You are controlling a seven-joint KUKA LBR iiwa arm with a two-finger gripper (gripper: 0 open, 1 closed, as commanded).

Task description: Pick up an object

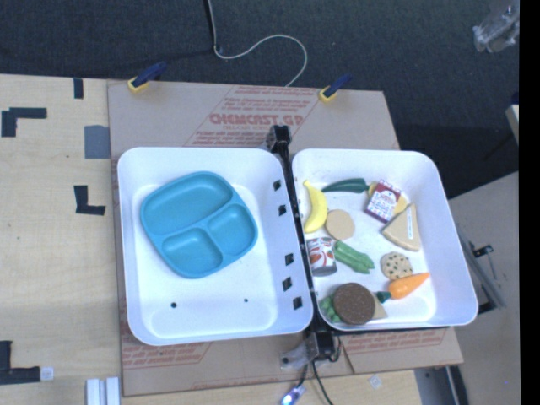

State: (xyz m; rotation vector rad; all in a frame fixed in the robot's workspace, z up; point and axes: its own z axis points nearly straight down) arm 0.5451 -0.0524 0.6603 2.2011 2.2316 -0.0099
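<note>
The right bin (447,226) holds several toy foods: a yellow banana (314,207), a dark green bean (344,186), a small red-and-white box (383,199), a pale wedge (405,228), a tan disc (340,224), a small can (321,256), a green pickle (354,256), a cookie (395,265), an orange carrot (408,285) and a brown round burger (353,303). A blurred grey gripper (498,25) hangs at the top right corner, far above and beyond the bins, over the dark floor.
A blue three-compartment plate (198,223) lies in the left bin (135,302). The bins rest on cardboard (253,116) held by two clamps (147,76). A white cable (253,49) runs across the dark floor behind them.
</note>
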